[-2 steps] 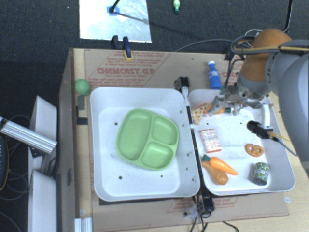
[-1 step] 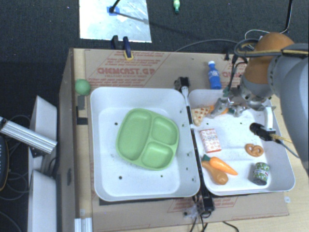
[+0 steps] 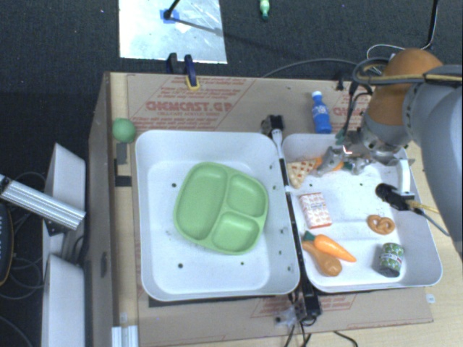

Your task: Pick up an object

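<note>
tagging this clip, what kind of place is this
Most likely a robotics lab bench for pick-and-place trials: a grey arm reaches over two white bins, one holding a green divided plate, the other toy food such as a carrot and pretzel.

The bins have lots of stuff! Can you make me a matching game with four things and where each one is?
Things:
1. green plate
2. carrot
3. blue bottle
4. green ball

Places:
A. on the bench behind the right bin
B. in the left bin
C. on the bench by the left bin's far left corner
D. in the right bin, near its front left corner

Pairs: 1-B, 2-D, 3-A, 4-C
</note>
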Tool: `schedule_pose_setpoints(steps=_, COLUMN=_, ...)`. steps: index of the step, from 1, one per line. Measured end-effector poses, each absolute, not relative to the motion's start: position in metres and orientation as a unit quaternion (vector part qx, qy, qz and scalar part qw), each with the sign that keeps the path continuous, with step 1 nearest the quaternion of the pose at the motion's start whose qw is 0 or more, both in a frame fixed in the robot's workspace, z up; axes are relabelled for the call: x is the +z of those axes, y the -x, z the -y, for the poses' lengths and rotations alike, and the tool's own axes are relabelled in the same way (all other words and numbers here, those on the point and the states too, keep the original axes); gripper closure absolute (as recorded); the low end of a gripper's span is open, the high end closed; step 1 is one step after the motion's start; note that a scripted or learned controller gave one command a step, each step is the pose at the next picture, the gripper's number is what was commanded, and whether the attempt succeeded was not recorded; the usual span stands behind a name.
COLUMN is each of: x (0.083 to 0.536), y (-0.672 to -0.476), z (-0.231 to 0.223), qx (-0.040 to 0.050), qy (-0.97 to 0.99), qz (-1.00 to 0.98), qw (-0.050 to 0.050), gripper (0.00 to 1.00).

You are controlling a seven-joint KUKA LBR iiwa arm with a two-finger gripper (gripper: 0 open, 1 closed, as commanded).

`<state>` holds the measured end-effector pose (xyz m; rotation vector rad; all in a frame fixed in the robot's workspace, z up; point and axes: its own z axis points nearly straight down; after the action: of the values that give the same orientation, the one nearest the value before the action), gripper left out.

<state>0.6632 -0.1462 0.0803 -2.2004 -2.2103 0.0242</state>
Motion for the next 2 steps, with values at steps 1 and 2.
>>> schedule_pose_setpoints(steps=1, x=0.0803, y=-0.6632, z=0.1478, qx=0.0077, qy=0.705, qz=0.709, qw=0.011, gripper=0.0)
schedule_pose_setpoints(steps=2, x=0.0804, y=-0.6633, z=0.1499, qx=0.0076, qy=0.705, qz=0.709, qw=0.011, gripper=0.0)
